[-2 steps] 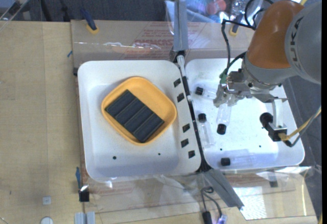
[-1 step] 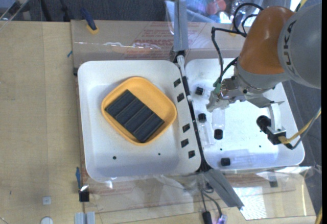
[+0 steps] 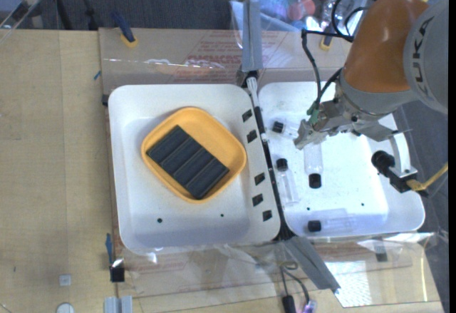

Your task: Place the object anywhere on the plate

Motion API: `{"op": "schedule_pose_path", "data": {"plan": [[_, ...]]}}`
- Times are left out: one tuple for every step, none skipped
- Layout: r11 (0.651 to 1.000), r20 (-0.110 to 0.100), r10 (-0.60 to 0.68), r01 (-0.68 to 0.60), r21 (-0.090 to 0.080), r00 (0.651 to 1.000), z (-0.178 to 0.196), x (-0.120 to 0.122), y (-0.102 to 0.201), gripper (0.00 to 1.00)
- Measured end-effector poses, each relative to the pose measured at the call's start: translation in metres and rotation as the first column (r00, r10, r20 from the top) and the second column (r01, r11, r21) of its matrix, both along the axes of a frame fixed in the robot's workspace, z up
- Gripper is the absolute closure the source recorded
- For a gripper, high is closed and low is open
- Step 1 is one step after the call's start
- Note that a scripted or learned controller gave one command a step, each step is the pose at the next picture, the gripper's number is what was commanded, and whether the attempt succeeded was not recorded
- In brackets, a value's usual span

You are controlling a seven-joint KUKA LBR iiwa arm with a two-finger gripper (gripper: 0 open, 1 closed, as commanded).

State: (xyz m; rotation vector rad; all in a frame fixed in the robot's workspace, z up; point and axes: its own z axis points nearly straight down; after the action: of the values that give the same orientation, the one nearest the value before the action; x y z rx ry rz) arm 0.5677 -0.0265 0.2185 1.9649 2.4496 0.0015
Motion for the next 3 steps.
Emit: {"op": "schedule_pose_path", "data": {"plan": [[0.990,-0.004,0.143,-0.143,0.001,0.990,-0.034,0.011,0.006,1.00],[0.978,0.000,0.210,-0.210,0.000,0.978,-0.034,0.019,0.006,1.00],[0.953,-0.001,0.303,-0.303,0.001,0.953,-0.034,0.019,0.019,1.00]]}}
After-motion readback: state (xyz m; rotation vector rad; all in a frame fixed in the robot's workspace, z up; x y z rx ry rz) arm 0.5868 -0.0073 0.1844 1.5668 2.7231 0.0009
